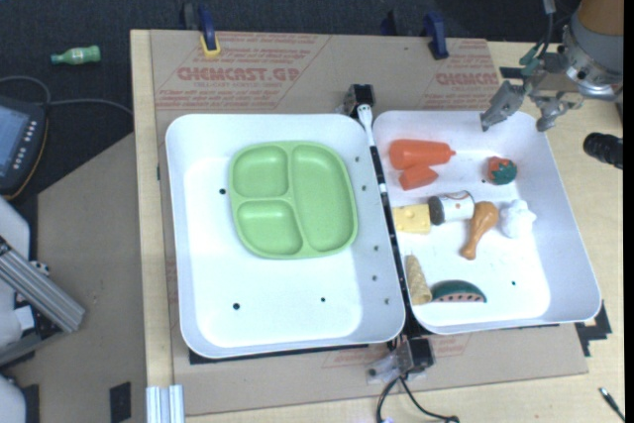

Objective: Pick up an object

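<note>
Hovering over the far right corner of the right bin (555, 297), the end effector (519, 110) hangs w/ its two fingers (494, 114) spread apart, nothing between them. It sits above bare white floor of that bin, clear of the toys.

Right bin contents, far to near:
- orange carrot-shaped toy (420, 154) near the divider side, w/ a smaller orange piece (418, 177) touching just below it
- small red-and-green round toy (500, 170) to the right, nearest item to the end effector but still apart from it
- yellow block (412, 219) just beside a small white-and-dark cylinder (452, 208); they look to be touching
- brown drumstick toy (479, 227) lying at a slant, mid-bin
- white lumpy item (515, 218) just beside the drumstick's thick end; too blurred to ID
- tan corn-like piece (417, 278) near the front left of the bin
- watermelon slice toy (459, 291) right next to it

Left bin (198, 312) holds a green divided plate (294, 199), three compartments, lying flat toward the far half.

Both bins rest side by side on a brown board (297, 64) on the bench, held by two blue clamps (207, 30) at the far edge. A green bottle (76, 55) lies on the dark floor, well apart to the left.
</note>
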Controlling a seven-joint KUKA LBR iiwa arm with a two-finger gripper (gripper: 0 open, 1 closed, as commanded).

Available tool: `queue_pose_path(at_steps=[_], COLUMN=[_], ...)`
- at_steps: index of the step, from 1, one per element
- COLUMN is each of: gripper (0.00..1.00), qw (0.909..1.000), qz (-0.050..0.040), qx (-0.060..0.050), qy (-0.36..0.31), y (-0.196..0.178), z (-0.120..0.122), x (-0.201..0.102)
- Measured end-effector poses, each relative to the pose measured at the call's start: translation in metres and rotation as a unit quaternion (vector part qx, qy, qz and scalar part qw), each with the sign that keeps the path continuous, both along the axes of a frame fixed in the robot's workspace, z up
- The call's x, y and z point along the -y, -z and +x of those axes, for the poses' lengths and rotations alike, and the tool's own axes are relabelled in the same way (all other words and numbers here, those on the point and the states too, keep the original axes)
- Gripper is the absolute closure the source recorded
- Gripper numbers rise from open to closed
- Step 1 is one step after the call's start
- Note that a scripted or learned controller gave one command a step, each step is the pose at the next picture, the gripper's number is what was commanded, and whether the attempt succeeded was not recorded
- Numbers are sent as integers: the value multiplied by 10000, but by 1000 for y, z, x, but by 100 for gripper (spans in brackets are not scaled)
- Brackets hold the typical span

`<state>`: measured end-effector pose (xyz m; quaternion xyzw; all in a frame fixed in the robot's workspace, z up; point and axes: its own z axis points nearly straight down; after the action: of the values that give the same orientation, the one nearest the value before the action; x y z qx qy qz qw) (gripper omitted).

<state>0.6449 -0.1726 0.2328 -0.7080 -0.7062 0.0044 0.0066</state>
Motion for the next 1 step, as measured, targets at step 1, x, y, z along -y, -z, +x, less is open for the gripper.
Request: queue_pose_path(at_steps=[1], gripper=[0], qw=[10000], qz=[-13], qx=[73], qy=[-14], y=[-9], z=[3], x=[0])
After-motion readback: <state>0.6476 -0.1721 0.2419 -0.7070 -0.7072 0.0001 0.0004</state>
